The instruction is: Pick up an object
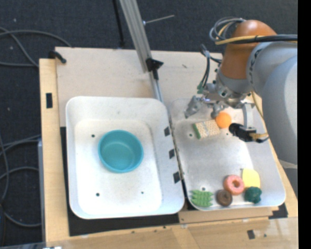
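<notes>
My gripper (204,108) hangs over the far edge of the right bin (212,157), open, with nothing between its fingers. Just below it lies a beige block with a green end (206,129). An orange ball (224,120) rests right of that block, close to the gripper's right finger. Along the bin's near edge sit a pink donut (233,184), a brown donut (224,197), a yellow piece (251,178), a dark green piece (253,194) and a light green toy (200,197).
In the left bin (83,191) stands a teal bowl (121,150). A slanted metal rail (140,35) runs down to the gap between the bins. The arm's grey body (280,92) overhangs the right bin's far right side.
</notes>
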You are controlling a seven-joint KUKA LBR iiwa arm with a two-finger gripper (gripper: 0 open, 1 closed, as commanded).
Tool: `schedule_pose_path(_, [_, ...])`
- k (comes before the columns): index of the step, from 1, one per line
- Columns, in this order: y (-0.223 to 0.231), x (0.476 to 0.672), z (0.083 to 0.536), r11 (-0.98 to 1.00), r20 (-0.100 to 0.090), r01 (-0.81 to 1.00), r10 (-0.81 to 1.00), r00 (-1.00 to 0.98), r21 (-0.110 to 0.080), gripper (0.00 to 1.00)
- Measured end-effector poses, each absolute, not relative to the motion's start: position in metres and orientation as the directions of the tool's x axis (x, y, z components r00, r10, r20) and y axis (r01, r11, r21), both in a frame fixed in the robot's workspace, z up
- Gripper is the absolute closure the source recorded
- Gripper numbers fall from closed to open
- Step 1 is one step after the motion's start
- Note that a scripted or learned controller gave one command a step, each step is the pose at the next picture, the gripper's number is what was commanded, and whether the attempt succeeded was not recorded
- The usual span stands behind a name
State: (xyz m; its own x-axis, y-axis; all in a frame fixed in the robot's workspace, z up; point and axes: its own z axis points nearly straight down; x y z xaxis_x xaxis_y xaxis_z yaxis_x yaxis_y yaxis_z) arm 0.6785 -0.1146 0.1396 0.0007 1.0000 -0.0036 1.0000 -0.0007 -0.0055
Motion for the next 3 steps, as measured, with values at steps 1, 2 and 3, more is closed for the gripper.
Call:
schedule_pose_path(1, [-0.117, 0.679, 0.100, 0.000, -0.005, 1.000, 1.000, 0.000, 0.000, 0.00])
schedule_pose_path(2, [-0.118, 0.680, 0.113, 0.000, -0.005, 1.000, 1.000, 0.000, 0.005, 1.00])
schedule_pose_path(3, [-0.119, 0.687, 0.159, 0.001, 0.001, 1.000, 1.000, -0.001, 0.007, 1.00])
